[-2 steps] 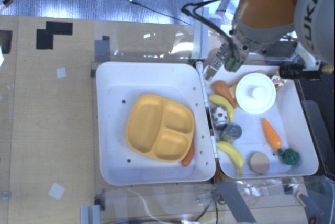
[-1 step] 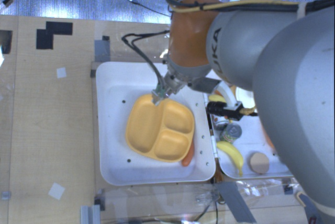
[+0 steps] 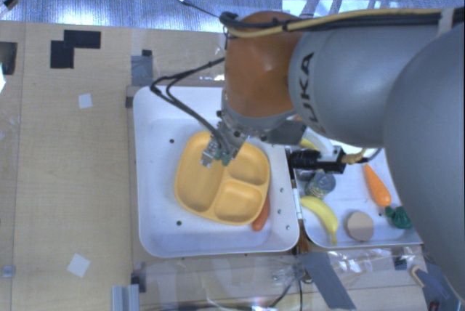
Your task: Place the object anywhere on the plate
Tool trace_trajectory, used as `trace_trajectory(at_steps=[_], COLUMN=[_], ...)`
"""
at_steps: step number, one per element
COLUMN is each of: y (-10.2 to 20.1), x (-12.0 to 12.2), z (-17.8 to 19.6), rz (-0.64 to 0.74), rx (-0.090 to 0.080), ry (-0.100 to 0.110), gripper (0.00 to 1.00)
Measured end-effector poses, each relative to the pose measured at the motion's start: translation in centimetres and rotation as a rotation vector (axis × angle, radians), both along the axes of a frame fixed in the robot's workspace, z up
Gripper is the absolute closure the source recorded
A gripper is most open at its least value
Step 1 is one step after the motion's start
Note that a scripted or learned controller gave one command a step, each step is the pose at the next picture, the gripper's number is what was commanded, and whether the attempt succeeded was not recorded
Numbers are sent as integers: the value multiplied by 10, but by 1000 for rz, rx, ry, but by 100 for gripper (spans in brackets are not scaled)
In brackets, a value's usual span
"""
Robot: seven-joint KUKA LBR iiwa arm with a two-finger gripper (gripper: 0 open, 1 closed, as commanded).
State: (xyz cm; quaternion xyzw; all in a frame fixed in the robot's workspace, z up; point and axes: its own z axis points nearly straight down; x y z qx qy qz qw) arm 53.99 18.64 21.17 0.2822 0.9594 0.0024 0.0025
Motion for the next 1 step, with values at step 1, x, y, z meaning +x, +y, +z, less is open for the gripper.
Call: trace_trajectory(at_steps=[1], y=[0], x=[0], z=[-1], rz=[0], rx=[-1], ry=[1], gripper=[0])
